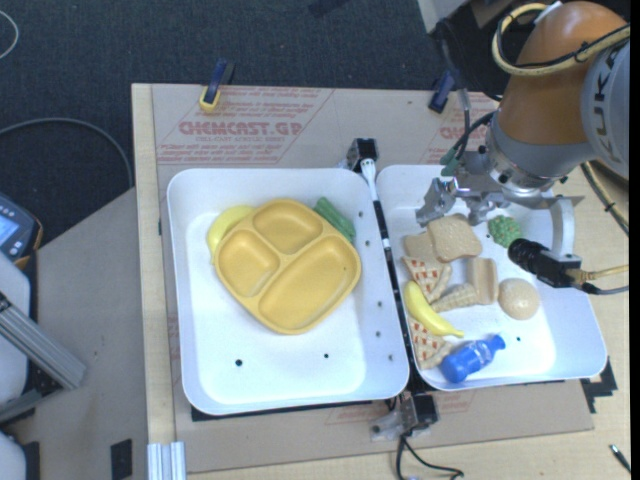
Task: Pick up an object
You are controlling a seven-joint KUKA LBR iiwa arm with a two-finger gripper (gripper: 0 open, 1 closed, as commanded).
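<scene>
A dark carpeted floor surrounds the tabletop (250, 128), whose brown sheet is printed with red lettering and pinned down by a yellow clamp (211, 95) at the back left. Two shallow white bins sit on it side by side, meeting at a central black seam.

The left bin (210, 368) holds a yellow divided tray (288, 265), lying tilted in the bin's back half. A yellow rounded piece (222, 226) pokes out from under the tray's back left edge, and a green piece (335, 216) shows at its back right corner, nearest the seam.

The right bin (575, 333) holds a heap of toy food. Taking the yellow banana (427, 311) as the landmark, which lies near the seam: a waffle piece (427, 274) sits just behind it, a second waffle piece (427, 347) just in front, and a blue bottle (470, 358) in front and to the right, near the bin's front wall. A tan bread slice (452, 238) lies further behind the banana, a pale roll (519, 298) is well to its right, and a green broccoli piece (505, 230) is behind that roll.

The grey arm with its orange band (550, 78) hangs over the back of the right bin. The end effector (447, 198) sits just behind the bread slice; its metal tips look blurred and partly hidden, so how far it is open cannot be told, and nothing is seen held in it.
</scene>
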